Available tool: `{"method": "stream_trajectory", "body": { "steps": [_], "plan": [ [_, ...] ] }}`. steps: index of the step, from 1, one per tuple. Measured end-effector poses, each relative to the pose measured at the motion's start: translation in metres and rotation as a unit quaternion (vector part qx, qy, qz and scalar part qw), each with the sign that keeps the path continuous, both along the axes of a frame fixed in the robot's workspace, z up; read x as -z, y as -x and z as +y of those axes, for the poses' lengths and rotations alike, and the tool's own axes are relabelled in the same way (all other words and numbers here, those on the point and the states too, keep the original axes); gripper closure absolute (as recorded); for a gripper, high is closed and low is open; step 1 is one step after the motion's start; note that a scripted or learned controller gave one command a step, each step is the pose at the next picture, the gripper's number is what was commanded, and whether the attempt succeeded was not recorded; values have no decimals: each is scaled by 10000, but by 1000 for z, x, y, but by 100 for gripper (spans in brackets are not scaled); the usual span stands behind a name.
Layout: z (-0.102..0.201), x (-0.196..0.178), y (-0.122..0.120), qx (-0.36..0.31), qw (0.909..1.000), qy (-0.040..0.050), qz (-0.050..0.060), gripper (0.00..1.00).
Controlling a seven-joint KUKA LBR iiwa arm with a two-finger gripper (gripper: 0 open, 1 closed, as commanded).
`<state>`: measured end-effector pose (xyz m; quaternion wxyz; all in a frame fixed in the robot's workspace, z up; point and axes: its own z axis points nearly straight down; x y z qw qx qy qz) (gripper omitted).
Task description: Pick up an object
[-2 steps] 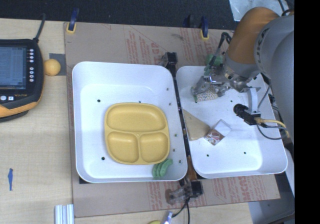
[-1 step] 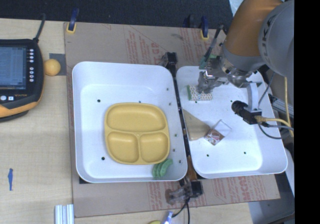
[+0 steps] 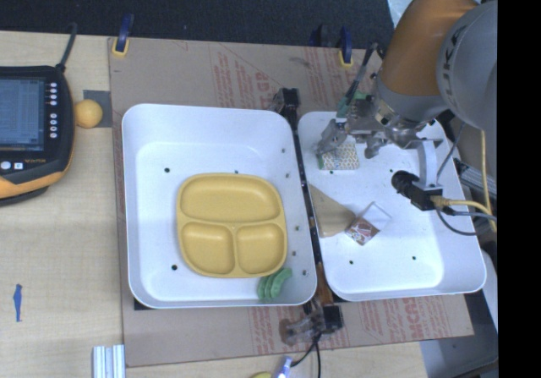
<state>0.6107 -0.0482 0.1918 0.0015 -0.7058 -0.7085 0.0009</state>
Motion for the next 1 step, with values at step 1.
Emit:
{"method": "stream_trajectory", "body": {
  "steps": [1],
  "plan": [
    [-53, 100, -28, 8, 10000, 3, 1, 0]
  ]
}}
